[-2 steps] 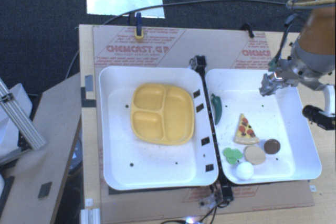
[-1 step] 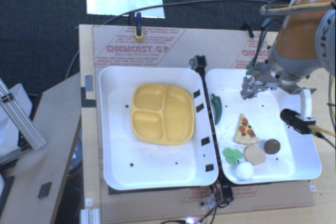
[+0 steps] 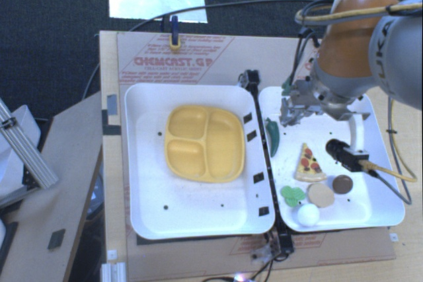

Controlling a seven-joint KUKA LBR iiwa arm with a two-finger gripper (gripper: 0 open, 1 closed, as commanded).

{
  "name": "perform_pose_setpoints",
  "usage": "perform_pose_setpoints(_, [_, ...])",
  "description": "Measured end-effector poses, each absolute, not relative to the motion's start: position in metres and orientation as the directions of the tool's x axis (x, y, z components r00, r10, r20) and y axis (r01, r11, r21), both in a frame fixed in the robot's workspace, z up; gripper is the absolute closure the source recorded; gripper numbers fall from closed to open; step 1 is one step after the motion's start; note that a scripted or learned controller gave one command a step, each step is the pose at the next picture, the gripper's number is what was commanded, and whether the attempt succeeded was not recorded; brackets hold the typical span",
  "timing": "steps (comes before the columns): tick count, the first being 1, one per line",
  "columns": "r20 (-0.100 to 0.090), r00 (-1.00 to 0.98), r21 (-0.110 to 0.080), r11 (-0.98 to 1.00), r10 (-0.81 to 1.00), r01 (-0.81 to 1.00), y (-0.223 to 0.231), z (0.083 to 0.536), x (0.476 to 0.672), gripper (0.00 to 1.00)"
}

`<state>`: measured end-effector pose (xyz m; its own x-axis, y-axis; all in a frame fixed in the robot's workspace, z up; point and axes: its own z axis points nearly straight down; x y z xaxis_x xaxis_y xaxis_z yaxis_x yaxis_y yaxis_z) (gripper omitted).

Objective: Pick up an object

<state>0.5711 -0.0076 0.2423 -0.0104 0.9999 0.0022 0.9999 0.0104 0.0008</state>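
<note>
Two white bins sit side by side on the counter. The left bin holds one yellow plate with three compartments, lying flat near its middle.

The right bin holds six small things, all lying on its floor. One dark green pepper lies along the left wall, near the divide between the bins. One pizza slice lies near the middle, its point aimed towards the far side. Closer to the near edge is a cluster of four: one green leafy piece, one tan disc just beside it, one brown disc touching the tan one on the right, and one white ball at the front, against the tan disc.

The arm reaches in from the right, and the pincer hangs over the far left part of the right bin, just beyond the pepper's upper end. Whether the pincer is spread or pressed together cannot be told from this angle.
</note>
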Motion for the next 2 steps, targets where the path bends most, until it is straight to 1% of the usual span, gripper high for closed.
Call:
perform_pose_setpoints(1, [0.002, -0.010, 0.000, 0.010, 1.000, 1.000, 0.043, 0.247, 0.555, 1.00])
perform_pose_setpoints(2, [0.001, -0.009, -0.002, 0.009, 1.000, 1.000, 0.084, 0.238, 0.533, 1.00])
